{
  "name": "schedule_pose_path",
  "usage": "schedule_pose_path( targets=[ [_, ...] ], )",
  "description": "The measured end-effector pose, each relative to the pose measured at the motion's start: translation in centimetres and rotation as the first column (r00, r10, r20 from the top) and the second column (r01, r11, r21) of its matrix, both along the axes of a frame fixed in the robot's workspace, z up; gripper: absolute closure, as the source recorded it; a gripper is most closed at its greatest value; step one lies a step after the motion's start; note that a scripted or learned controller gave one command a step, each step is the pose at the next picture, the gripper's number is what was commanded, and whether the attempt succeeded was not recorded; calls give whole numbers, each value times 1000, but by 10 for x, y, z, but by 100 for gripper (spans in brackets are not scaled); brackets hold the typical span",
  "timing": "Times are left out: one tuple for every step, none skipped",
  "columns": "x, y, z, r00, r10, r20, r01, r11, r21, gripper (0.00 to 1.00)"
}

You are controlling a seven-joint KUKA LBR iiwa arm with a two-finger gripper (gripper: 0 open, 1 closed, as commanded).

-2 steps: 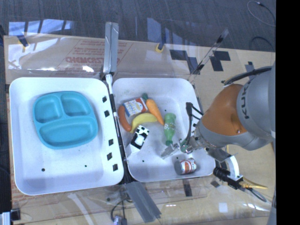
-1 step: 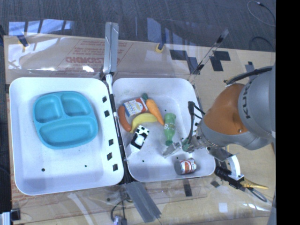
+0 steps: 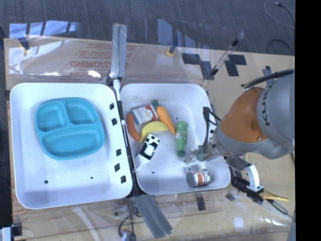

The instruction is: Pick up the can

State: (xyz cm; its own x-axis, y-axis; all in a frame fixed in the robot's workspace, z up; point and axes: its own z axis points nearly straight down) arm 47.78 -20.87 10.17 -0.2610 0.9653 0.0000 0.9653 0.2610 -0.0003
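Two shallow white bins side by side on the bench [image 3: 60, 220]. In the left bin [image 3: 25, 185], a blue divided plate [image 3: 70, 127], well apart from everything else. In the right bin [image 3: 165, 185], a cluster toward the upper left: a small red and white carton [image 3: 144, 114], a carrot [image 3: 164, 117] just beside it, a banana [image 3: 154, 128] below, an orange sausage-like piece [image 3: 133, 128] along the left wall, and a black and white toy [image 3: 149, 147] under the banana. Right of the cluster, a green bottle [image 3: 181, 137] lying on its side, roughly lengthwise up and down the view. Can [image 3: 199, 177] lying on its side near the bin's lower right corner, apart from the bottle and the cluster, with bare bin floor to its left. Nothing resting on it.

Arm [image 3: 266, 119] reaching in from the right, grey with its orange band over the bin's right wall, wrist bent down toward the bin. Jaws [image 3: 196, 154] low inside the bin, between the bottle's lower end and the can, just above the can in the view. Cannot tell whether open or closed; nothing visibly held between them.
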Motion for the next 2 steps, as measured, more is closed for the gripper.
schedule_pose_path(
  targets=[
    [1, 0, 10, 1000, 4, 0, -4, 1000, 0, 100],
    [1, 0, 10, 1000, 4, 0, -4, 1000, 0, 0]
  ],
)
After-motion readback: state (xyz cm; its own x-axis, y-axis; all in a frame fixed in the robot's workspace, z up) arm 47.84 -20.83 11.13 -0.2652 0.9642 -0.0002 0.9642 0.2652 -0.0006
